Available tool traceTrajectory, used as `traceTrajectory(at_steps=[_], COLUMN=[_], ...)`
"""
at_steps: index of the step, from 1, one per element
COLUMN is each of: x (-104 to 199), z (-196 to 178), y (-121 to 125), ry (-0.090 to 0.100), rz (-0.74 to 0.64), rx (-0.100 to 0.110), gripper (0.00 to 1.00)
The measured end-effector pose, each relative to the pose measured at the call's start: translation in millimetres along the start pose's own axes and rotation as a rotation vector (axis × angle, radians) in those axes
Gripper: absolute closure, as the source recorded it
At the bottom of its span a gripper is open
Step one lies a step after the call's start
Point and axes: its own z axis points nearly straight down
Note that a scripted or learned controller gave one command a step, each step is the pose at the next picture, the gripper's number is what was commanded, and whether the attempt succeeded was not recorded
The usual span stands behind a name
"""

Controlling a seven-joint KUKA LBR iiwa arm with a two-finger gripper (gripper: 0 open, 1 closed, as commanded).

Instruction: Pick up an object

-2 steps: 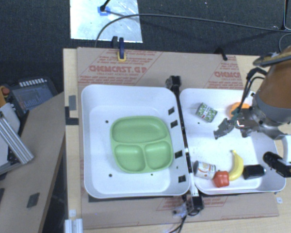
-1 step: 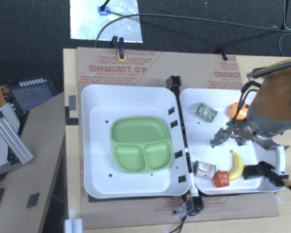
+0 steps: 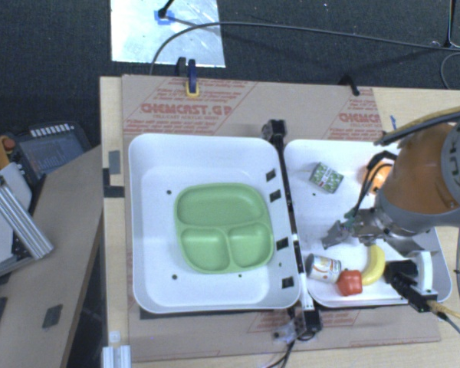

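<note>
Two white bins sit side by side on the bench; our arm (image 3: 425, 179) reaches over the right bin (image 3: 307, 153). Our jaws (image 3: 339, 234) hang above its floor, and we cannot tell how far open they are. Banana (image 3: 375, 264), tomato (image 3: 350, 282), small can (image 3: 323, 267) and green packet (image 3: 325, 177) lie there. The left bin (image 3: 149, 159) holds a green divided plate (image 3: 219, 227).

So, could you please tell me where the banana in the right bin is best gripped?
Probably across the middle of the banana, from above. It lies flat, curving upright in the view, with a red item touching its lower end, so the mid-section looks freest.
</note>
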Motion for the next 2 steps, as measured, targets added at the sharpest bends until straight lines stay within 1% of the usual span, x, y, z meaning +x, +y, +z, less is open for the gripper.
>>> traceTrajectory(at_steps=[1,2], x=[0,8], z=[-13,-72], y=[1,-1], ry=[-0.001,-0.003], rz=[-0.001,-0.004], rx=[-0.005,-0.011], gripper=[1.00,1.00])
